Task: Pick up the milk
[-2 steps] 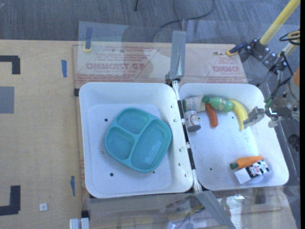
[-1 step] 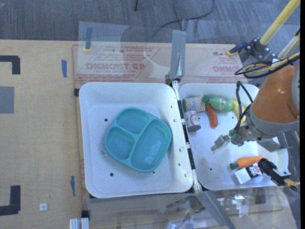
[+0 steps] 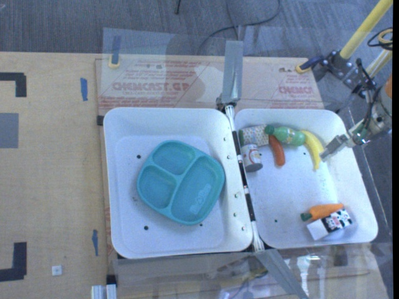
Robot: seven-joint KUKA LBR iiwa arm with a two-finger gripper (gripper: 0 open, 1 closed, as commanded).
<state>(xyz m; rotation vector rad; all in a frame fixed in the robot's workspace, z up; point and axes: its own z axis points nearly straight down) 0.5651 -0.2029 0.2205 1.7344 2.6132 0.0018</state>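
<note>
Milk [image 3: 330, 224]: small white carton with black cow patches, lying tilted in the right bin's [image 3: 293, 195] near right corner, close to the near rim. An orange carrot [image 3: 322, 212] with a green stub lies right against its far side, touching or almost. Both bins are shallow white plastic with rounded corners and a speckled floor, sitting side by side on the tan table [image 3: 50, 167].

Left bin [image 3: 124, 129]: one teal divided plate [image 3: 181, 181], smooth, rounded, three compartments, sitting about mid-bin.

Far side of the right bin: a small can [image 3: 252, 157] near the left wall, a patterned packet [image 3: 252, 134] just behind it, a red-orange sausage shape [image 3: 277, 150], a green bottle-like item [image 3: 287, 134] and a yellow banana [image 3: 313, 147] curving toward the right wall; these cluster close together.

Gripper [image 3: 340, 143] reaches over the right bin's far right edge, well apart from the milk. Fingers too blurred to tell whether spread or closed; nothing seen between them.

A clear acrylic sheet [image 3: 206, 80] lies at the table's far edge.
</note>
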